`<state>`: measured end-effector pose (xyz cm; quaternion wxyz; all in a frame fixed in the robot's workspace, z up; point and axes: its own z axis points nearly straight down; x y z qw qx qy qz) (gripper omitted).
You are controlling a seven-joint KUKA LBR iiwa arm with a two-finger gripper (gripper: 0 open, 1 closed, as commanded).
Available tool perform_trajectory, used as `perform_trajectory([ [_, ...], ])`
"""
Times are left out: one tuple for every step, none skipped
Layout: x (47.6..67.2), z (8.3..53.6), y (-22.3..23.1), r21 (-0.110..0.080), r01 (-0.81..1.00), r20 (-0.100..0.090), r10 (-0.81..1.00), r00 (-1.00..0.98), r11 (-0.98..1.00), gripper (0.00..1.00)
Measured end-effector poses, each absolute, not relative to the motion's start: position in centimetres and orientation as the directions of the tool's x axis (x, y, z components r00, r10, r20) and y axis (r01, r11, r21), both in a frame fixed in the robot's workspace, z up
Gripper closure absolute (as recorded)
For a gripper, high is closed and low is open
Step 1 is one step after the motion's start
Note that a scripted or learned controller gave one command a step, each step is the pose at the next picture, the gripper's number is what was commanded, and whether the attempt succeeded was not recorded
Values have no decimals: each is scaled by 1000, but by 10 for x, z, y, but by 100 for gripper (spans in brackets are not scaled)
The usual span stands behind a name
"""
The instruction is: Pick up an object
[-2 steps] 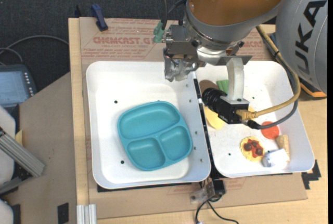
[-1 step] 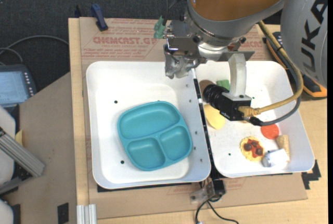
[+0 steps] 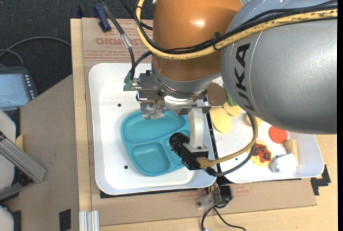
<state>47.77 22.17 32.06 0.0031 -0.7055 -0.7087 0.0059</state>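
Teal divided tray [image 3: 149,144], seemingly three-sectioned, partly hidden beneath arm [image 3: 241,58].

The scene is viewed by one fixed camera set above the tabletop [image 3: 80,117], looking down at a slant. Both bins are taken in, the left bin [image 3: 104,133] and the right bin [image 3: 305,163]. Much of the frame is blocked by the arm [image 3: 241,42], seen close.

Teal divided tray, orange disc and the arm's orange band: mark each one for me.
teal divided tray [image 3: 151,156], camera view, floor of its lower compartment.
orange disc [image 3: 278,134], camera view, its top face.
orange band [image 3: 193,15], camera view, its glossy dome.
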Motion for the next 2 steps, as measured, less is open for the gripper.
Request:
perform_trajectory([
  [491, 481, 205, 20, 1000, 8, 1000, 0, 0, 100],
  [498, 430, 147, -6, 1000, -3, 1000, 7, -7, 100],
])
